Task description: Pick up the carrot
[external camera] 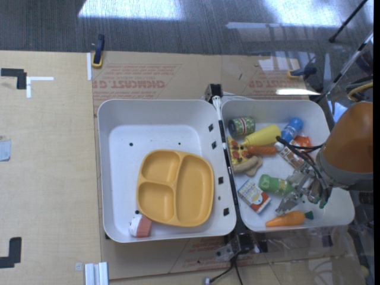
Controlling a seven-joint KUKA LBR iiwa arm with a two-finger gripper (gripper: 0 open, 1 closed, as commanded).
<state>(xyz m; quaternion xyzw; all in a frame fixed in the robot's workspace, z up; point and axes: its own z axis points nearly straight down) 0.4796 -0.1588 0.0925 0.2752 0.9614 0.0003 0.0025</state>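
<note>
While hovering just above the carrot at the right bin's near edge, fingers apparently parted, nothing held. Approach step; next, lower and straddle it.

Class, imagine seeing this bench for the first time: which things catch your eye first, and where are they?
A big yellow divided plate dominates the left bin. The right bin is crowded with toy food, the orange carrot lying by its near edge, with the gripper just above it.
</note>
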